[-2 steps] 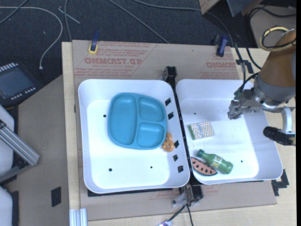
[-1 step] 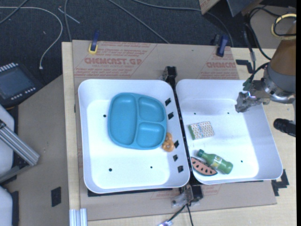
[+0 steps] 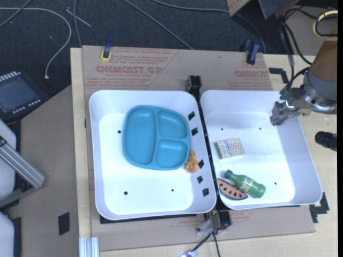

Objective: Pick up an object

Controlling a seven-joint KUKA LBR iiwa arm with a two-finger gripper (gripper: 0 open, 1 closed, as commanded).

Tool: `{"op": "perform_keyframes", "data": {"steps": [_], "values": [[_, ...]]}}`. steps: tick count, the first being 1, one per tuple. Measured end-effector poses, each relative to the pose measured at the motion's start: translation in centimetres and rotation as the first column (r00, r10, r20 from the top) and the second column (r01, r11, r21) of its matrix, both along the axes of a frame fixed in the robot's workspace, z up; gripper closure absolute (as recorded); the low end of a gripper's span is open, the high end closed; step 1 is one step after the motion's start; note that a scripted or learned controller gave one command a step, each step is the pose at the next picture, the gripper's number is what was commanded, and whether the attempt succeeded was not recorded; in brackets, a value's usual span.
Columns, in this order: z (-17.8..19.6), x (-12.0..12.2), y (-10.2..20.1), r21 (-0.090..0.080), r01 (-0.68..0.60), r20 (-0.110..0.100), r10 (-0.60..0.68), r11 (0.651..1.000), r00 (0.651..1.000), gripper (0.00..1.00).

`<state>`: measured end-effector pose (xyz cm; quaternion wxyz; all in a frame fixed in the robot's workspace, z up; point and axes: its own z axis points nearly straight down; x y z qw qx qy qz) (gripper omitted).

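So, gripper (image 3: pixel 280 113) hovering over far right corner of right bin (image 3: pixel 300 159), nothing visibly between fingers; can't tell how far open from this angle. Nearest pick candidates sit toward near-left of it: patterned packet (image 3: pixel 230 147) mid-bin, then green bottle (image 3: pixel 245 184) near front wall, long axis running roughly left-right, watermelon slice toy (image 3: pixel 231 190) touching its lower left side. Bare floor between gripper and packet, no blockers. Left bin (image 3: pixel 107 197) holds blue divided plate (image 3: pixel 156 137), small orange toy (image 3: pixel 192 163) at its right edge, well apart from arm.
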<state>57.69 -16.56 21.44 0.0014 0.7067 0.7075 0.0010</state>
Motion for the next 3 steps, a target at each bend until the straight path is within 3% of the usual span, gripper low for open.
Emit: {"op": "perform_keyframes", "data": {"steps": [3], "values": [[-0.4,-0.7,14.8,0.004,-0.004,-0.007,0.004,1.0,1.0,1.0]]}}
